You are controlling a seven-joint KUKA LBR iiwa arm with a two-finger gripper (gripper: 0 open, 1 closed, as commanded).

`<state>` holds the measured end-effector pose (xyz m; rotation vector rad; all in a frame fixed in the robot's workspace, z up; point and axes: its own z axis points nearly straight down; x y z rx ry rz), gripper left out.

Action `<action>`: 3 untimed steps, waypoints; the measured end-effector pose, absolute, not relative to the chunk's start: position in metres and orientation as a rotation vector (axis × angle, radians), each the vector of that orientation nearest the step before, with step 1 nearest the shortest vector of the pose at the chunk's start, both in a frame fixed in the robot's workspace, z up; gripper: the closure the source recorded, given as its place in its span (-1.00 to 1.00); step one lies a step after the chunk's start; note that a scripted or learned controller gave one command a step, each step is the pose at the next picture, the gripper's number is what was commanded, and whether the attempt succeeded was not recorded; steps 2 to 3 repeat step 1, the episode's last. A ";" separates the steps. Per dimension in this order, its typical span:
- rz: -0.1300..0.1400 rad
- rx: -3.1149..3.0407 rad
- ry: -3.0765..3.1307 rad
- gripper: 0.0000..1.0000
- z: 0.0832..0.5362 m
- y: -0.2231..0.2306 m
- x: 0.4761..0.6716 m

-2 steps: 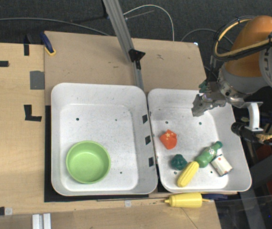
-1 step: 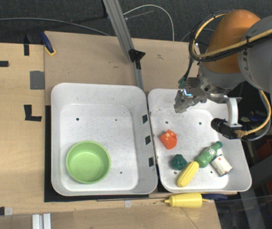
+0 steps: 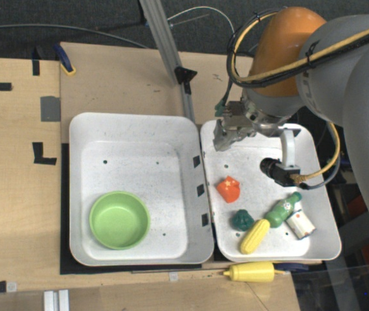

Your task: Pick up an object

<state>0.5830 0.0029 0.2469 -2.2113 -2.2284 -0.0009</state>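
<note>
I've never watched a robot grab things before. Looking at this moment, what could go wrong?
The green bottle, yellow corn and dark green piece lie crowded together, so reaching for one could knock or catch another. The gripper sits near the far left corner of the right bin, so a drop there might strike the wall. The orange toy is small and may slip.

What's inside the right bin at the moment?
An orange toy, dark green piece, yellow corn and green bottle lie in the right bin. The arm covers its far end.
</note>
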 end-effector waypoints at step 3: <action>0.004 -2.212 -2.226 1.00 0.230 0.054 0.580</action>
